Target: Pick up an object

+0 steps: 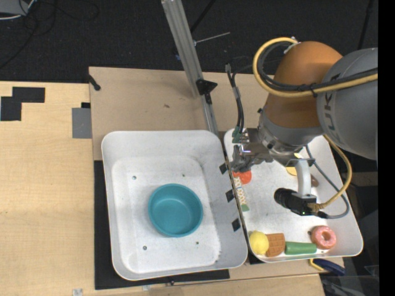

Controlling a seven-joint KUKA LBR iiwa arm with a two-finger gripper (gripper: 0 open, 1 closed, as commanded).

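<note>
While the fingers (242, 164) hover beside an orange object (243, 177), their opening cannot be told.

Matt white plastic bins (123, 165) on a pale wood bench (43, 165); glossy teal plastic bowl (175, 209).

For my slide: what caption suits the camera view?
KUKA arm's gripper low over the right bin; teal bowl sits in the left.

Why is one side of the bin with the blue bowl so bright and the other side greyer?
In the camera view, glare whitens the left part of the shallow white left bin; the round teal plastic bowl sits in its dimmer middle, and the floor above the bench is nearly black.
</note>
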